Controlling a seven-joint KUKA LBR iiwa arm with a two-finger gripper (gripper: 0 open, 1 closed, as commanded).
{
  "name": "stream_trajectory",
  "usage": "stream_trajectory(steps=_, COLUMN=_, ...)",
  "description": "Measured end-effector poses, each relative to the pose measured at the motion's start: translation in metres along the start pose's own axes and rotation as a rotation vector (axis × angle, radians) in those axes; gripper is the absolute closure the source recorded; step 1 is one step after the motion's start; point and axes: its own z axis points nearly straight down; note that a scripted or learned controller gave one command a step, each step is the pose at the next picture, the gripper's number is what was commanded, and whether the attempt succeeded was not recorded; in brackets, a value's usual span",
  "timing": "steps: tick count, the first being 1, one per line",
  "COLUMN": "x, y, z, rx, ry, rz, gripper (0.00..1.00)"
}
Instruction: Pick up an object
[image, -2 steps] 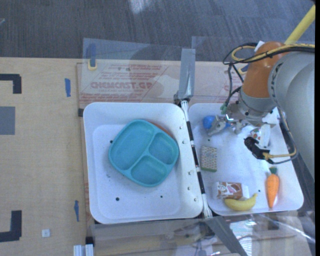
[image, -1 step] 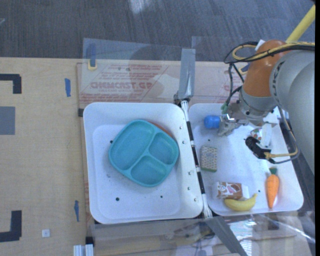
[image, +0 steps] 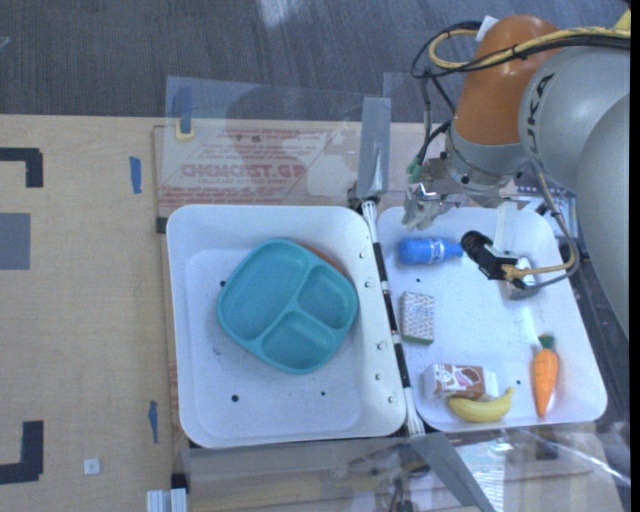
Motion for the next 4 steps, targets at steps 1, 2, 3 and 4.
stream_trajectory(steps=1, x=0.000, y=0.000, z=0.001, rx=0.002, ry=0.000, rz=0.000, gripper=0.00)
stream_trajectory(steps=2, x=-0.071, y=-0.010, z=0.039, rx=0.005, ry=0.001, rz=-0.087, gripper=0.00)
stream_trajectory(steps=3, x=-0.081, y=-0.038, z=0.099, rx=0.004, ry=0.000, rz=-0.222, gripper=0.00)
stream_trajectory(steps=4, x=-0.072, y=-0.019, z=0.101, rx=0.045, ry=0.004, rz=-0.044, gripper=0.00)
